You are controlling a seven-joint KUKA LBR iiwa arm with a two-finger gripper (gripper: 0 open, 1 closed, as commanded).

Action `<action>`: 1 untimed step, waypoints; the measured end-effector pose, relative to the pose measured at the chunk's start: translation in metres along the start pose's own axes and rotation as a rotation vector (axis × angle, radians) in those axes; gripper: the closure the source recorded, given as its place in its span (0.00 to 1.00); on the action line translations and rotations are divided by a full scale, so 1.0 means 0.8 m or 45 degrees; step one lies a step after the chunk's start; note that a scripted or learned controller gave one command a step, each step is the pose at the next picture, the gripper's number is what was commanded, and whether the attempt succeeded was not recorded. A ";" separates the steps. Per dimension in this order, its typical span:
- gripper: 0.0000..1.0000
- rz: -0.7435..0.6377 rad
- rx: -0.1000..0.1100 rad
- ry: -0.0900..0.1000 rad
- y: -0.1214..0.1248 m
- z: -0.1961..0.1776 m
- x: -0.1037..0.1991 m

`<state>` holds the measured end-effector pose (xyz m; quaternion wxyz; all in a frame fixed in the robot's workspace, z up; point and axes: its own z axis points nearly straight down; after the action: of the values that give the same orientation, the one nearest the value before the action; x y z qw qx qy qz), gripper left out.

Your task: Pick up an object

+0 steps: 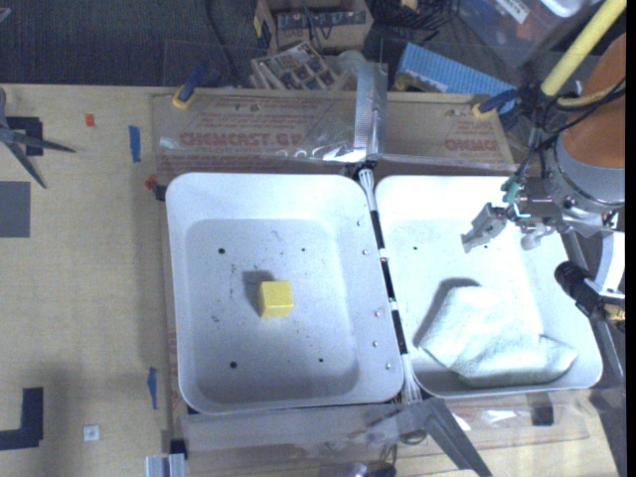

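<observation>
Though partly cut off, tool [484, 229] above white cloth [494, 336].

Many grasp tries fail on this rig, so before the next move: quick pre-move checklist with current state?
1. Target located: ok. Yellow block sits near the middle of the left bin.
2. Target free of clutter: ok. Nothing touches the block; only small dark specks lie around it.
3. Gripper over target: not ok. It hangs over the right bin, far from the block.
4. Gripper empty: ok. Nothing shows between its fingers.
5. Finger opening: cannot tell at this resolution.
6. Path to the left bin: ok, likely. Only the divider between bins lies on the way; the white cloth lies lower in the right bin, off the line.
</observation>
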<state>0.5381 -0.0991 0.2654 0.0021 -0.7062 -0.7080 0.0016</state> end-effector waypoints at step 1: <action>0.00 0.014 -0.013 0.000 -0.008 0.221 -0.037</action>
<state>0.5310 -0.1288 0.0888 -0.0017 -0.7100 -0.7042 -0.0020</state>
